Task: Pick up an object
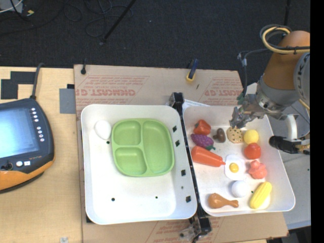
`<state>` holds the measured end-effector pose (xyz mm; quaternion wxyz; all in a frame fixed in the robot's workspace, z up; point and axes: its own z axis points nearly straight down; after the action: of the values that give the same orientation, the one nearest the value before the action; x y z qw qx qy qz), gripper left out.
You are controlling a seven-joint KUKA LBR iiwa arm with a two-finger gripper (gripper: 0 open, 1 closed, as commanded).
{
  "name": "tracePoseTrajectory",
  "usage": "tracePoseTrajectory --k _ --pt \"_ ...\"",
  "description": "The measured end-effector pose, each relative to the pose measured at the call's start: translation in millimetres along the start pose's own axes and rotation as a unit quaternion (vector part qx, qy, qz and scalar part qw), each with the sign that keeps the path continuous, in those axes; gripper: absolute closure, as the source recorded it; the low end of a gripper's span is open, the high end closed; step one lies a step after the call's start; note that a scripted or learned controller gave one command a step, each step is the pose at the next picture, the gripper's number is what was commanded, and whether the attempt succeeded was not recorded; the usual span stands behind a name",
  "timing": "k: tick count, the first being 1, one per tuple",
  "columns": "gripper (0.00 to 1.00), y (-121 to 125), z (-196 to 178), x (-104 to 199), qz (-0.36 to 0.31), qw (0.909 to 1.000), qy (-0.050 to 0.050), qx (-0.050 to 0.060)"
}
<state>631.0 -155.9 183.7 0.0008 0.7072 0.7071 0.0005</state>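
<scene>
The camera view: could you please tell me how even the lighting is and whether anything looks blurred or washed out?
In the camera view, light falls fairly evenly on both bins; the left bin looks bright white with soft shadows; the white egg nearly blends into it; the tablet screen glows pale blue; the hand looks slightly soft and dark; the background floor is dim.

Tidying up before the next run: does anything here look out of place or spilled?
One thing: a white egg lies alone in the left bin, beside the green tray, while the other toy foods sit in the right bin. Nothing looks spilled or damaged. The hand hovers by the cookie.
</scene>
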Motion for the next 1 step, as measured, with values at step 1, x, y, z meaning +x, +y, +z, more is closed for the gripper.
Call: tracePoseTrajectory --k 1 --pt "1.00 0.3 -46.1 -1.9 0.000 1.0000 0.000 0.000"
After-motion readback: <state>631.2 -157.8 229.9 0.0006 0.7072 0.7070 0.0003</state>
